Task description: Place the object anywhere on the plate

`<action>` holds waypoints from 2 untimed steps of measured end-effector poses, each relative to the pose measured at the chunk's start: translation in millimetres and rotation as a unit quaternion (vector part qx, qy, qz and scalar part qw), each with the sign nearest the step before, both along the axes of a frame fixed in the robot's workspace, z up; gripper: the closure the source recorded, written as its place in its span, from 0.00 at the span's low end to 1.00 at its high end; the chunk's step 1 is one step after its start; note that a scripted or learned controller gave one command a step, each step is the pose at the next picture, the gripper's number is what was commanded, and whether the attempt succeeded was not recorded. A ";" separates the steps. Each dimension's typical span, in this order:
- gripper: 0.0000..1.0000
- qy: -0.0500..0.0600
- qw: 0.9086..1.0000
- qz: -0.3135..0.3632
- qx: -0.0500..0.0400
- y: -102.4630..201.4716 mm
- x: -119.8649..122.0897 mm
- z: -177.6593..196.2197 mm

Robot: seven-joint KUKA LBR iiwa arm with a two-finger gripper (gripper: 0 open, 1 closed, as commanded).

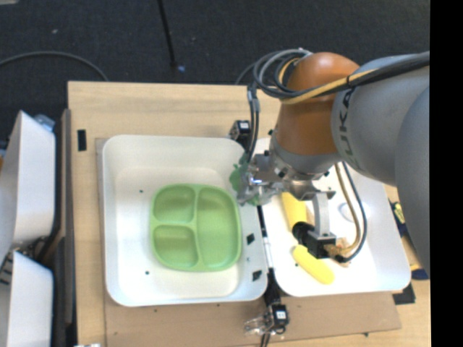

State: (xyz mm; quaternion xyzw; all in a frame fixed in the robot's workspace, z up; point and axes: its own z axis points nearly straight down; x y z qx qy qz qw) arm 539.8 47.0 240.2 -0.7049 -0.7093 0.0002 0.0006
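I see the gripper (249,181) at frame centre above the green plate's (195,227) upper right edge; its grip I cannot tell

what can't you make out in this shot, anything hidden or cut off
- Gripper: in the camera view, the arm's orange band and wrist cover most of it; finger state unreadable.
- Yellow object: a black part crosses its middle; cannot tell whether it is one piece or two.
- Right bin: the arm covers its upper part.
- Green plate: three compartments plain, left bin around it.
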 end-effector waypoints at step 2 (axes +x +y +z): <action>0.00 -0.001 1.000 -0.002 0.000 51.0 -3.2 5.6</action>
